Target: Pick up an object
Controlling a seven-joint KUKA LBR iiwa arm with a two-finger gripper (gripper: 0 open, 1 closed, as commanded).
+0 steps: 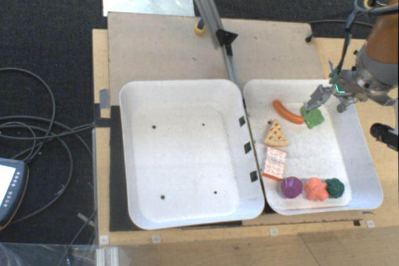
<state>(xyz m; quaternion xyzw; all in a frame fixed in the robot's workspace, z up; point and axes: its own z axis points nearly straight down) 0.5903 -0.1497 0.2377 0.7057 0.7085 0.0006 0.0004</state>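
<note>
Gripper (330, 99) sat over right bin (356, 134) at 2 o'clock, jaws spread, nothing between them; green toy (313, 117) lay just beside, sausage (287, 113) at its 9 o'clock, far rim close

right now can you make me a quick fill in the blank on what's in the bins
1. All the toy foods lie in the ____ bin as the camera sees it.
2. The hot dog lies right beside a ____ coloured piece.
3. Along the near edge, the orange piece sits between the dark green one and the ____ one.
4. The gripper is over the right bin's ____ end.

Missing words: right; green; purple; far
</note>
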